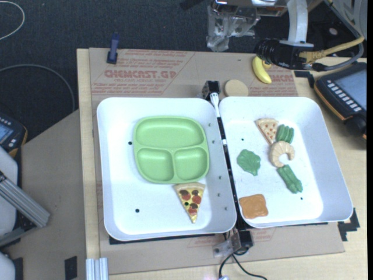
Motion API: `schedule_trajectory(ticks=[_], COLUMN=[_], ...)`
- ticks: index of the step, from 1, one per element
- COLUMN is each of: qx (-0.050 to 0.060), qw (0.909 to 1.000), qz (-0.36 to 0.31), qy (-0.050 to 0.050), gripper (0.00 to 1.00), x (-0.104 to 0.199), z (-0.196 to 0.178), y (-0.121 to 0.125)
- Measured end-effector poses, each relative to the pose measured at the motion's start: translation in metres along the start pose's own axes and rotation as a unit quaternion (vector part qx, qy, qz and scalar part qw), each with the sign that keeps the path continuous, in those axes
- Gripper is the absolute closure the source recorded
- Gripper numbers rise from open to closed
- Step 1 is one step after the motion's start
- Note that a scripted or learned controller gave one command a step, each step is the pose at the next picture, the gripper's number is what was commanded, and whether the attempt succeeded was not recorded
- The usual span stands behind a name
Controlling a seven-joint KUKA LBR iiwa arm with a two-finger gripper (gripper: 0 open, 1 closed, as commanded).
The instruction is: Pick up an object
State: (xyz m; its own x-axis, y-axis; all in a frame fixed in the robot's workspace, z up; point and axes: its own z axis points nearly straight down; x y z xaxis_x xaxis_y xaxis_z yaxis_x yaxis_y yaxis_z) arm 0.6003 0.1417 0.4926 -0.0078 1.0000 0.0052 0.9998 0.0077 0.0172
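Observation:
My gripper (225, 32) hangs high above the bench's far edge, beyond both bins and over the dark floor, with nothing seen in it. In the right bin (326, 156) lie a triangular pizza-like wedge (267, 128), a pair of green pods (285, 133), a tan croissant (282, 151), a green leafy piece (249, 161), a green pickle (289, 178) and an orange-brown toast square (253, 205). The left bin (113, 156) holds a green divided plate (171, 149) and a pizza slice (191, 199) just in front of it.
A yellow banana (261, 70) and a tan round disc (236, 88) lie on the cardboard behind the right bin. A blue clip (113, 49) sits at the board's far left corner. Cables and a pendant (349, 95) crowd the right side.

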Motion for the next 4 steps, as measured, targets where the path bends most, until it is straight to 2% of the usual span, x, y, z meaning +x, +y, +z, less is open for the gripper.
schedule_trajectory(ticks=[1, 2, 3, 4], qx=[0.006, 0.013, 0.001, 0.018], qw=[1.0000, 0.9999, 1.0000, 0.9998], qz=[0.002, 0.006, 0.002, 0.005], qy=[-0.002, -0.004, -0.001, -0.005], gripper=[1.00, 1.00, 1.00, 1.00], x=[0.018, -0.014, 0.006, -0.001], z=[-0.014, 0.056, -0.049, 0.109], y=[-0.027, -0.075, -0.024, -0.076])
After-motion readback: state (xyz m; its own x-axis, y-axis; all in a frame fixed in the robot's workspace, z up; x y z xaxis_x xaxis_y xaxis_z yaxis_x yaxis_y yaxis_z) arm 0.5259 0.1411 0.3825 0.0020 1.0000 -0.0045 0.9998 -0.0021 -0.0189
